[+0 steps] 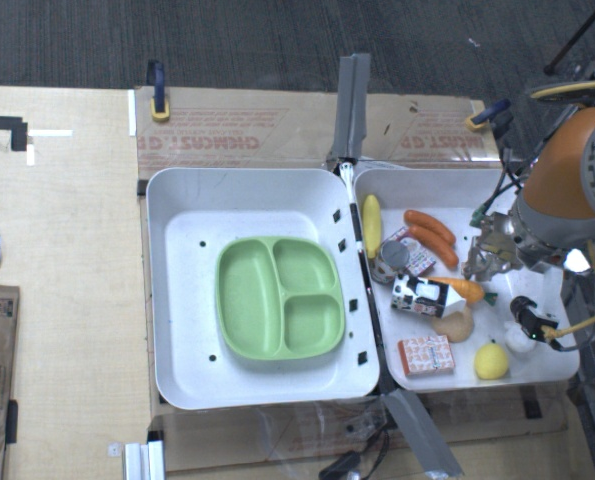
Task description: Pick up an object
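Observation:
The right bin [429,184] holds a yellow banana [372,223], two orange-red sausages [432,236], a small can [394,258], a black-and-white carton [420,295], an orange carrot [465,288], a brown potato-like lump [455,326], a red box [426,355] and a lemon [491,361]. My gripper [483,260] hangs over this bin's right half, just above the carrot's right end and to the right of the sausages. I see nothing held in it.
The left bin [175,268] contains a green divided plate [280,298]. A grey divider post [352,108] stands between the bins at the back. Clamps [157,93] sit on the cardboard behind the bins. The wooden bench spreads out to the left.

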